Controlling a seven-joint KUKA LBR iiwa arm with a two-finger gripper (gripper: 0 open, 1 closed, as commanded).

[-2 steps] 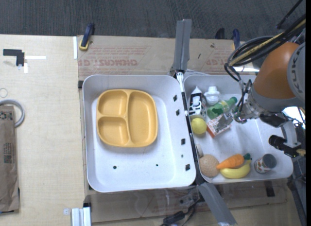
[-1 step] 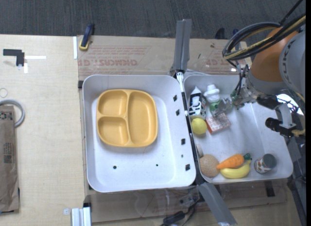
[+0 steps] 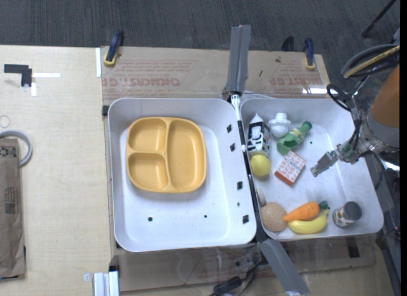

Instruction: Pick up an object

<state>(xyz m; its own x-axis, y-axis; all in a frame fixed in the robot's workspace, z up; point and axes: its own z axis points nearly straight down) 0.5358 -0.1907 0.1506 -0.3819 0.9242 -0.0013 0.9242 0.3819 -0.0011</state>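
Pale wood bench point(image 3: 51, 161) carries two shallow white bins side by side, with brown cardboard point(image 3: 191, 75) behind them and dark carpet point(image 3: 191, 2) beyond.

Nearest the camera, along the front edge of the right bin point(image 3: 365, 180), lie a tan round bun point(image 3: 273, 216), a yellow banana point(image 3: 308, 225) and an orange carrot point(image 3: 301, 211) resting just above the banana and touching it. A small can point(image 3: 347, 214) lies in the front right corner, just beside the banana's tip.

Further back in the same bin, a yellow lemon point(image 3: 259, 165) sits against the left wall, with a red and white box point(image 3: 289, 167) near it to the right. Behind the lemon stands a black and white carton point(image 3: 255, 134), then a small white object point(image 3: 279, 123) and a green bottle point(image 3: 294, 136) lying tilted toward the back.

The gripper point(image 3: 322, 165) hangs over the right half of this bin, reaching in from the right, pointing toward the box but apart from it. Whether its claw is spread or pressed together cannot be told; nothing is seen between its tips.

The left bin point(image 3: 127, 225) holds a yellow divided plate point(image 3: 166, 155) with three compartments, set toward the back left.

At the far edge, blue clamps point(image 3: 114, 46) pin the cardboard. A brown paper bag point(image 3: 9, 212) lies at the bench's left edge.
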